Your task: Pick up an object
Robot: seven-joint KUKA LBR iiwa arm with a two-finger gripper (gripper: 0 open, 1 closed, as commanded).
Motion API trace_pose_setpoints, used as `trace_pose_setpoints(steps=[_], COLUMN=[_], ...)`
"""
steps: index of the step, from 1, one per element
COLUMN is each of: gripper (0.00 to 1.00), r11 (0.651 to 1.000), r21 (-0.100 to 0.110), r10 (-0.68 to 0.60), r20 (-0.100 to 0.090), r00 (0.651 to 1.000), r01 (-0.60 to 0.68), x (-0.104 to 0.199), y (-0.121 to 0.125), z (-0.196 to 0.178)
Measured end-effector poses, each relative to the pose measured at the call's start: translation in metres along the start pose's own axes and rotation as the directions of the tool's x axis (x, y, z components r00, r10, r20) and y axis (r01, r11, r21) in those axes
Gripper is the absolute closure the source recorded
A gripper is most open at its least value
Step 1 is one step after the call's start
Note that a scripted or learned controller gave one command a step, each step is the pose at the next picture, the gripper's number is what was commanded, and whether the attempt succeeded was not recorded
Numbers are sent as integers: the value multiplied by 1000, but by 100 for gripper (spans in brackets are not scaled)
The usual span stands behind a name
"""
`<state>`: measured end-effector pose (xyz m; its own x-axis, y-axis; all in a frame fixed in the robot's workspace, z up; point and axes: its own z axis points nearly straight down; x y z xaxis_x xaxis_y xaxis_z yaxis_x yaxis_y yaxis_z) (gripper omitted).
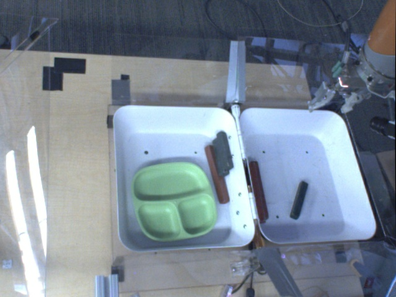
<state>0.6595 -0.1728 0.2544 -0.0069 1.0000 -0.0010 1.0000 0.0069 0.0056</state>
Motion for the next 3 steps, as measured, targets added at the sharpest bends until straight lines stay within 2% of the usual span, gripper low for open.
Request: trace_pose_setpoints(steps=[1, 2, 3], gripper=[0, 0, 0], r11=[999, 952, 973], r21=[1, -7, -9], r10=[38, -306, -231], r20=[0, 3, 4], r00=[999, 952, 973], r01=[-38, 306, 231], x=[-24, 0, 21], y=[-32, -84, -147], z=[153, 164, 163])
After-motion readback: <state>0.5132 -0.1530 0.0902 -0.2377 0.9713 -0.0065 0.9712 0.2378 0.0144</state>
